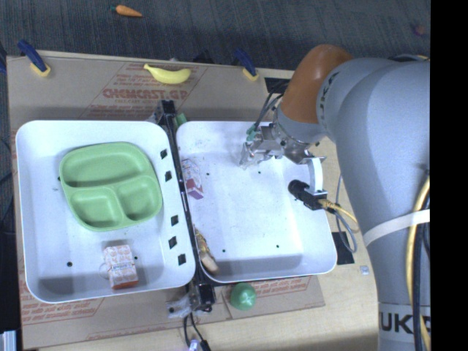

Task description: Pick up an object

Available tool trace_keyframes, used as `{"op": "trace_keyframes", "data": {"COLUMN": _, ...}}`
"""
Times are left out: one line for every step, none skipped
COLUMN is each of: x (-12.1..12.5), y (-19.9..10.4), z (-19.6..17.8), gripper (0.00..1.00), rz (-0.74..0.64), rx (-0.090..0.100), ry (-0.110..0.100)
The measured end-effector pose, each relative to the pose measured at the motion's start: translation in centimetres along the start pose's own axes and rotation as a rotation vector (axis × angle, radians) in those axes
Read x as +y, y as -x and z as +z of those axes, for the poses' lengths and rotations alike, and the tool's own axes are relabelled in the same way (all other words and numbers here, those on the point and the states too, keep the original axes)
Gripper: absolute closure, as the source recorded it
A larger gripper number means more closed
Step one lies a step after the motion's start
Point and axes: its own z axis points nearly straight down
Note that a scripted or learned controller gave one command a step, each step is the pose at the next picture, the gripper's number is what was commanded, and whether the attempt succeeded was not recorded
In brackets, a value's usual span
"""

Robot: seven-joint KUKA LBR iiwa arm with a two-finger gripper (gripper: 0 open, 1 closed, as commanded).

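Observation:
My gripper (253, 153) hangs over the far part of the right bin (292, 258), close to its back wall, on the grey arm with the orange band (311, 79). I see nothing held under it. A small pink-and-white packet (192, 178) lies at the right bin's left wall, well left of the gripper. A brown, elongated item (205, 255) rests in that bin's near left corner. In the left bin (33, 218) sit a green divided tray (110, 184) and a small orange-and-white carton (120, 265).
A green ball (243, 295) lies on the cardboard just in front of the right bin. A yellow banana (168, 72) rests behind the bins, with blue clamps (34, 57) at the cardboard's far edge. An orange carrot (129, 10) lies on the floor beyond.

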Motion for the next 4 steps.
{"op": "trace_keyframes", "data": {"x": 1.9, "y": -5.5, "z": -13.1, "gripper": 1.00, "rz": 0.003, "rx": 0.000, "ry": 0.006}}
{"op": "trace_keyframes", "data": {"x": 1.8, "y": -5.4, "z": -12.9, "gripper": 0.00, "rz": 0.004, "rx": 0.000, "ry": 0.001}}
{"op": "trace_keyframes", "data": {"x": 1.6, "y": 3.7, "z": -10.1, "gripper": 0.00, "rz": 0.008, "rx": -0.002, "ry": 0.001}}
{"op": "trace_keyframes", "data": {"x": -0.4, "y": 4.2, "z": 1.2, "gripper": 0.00, "rz": 0.004, "rx": 0.000, "ry": -0.002}}
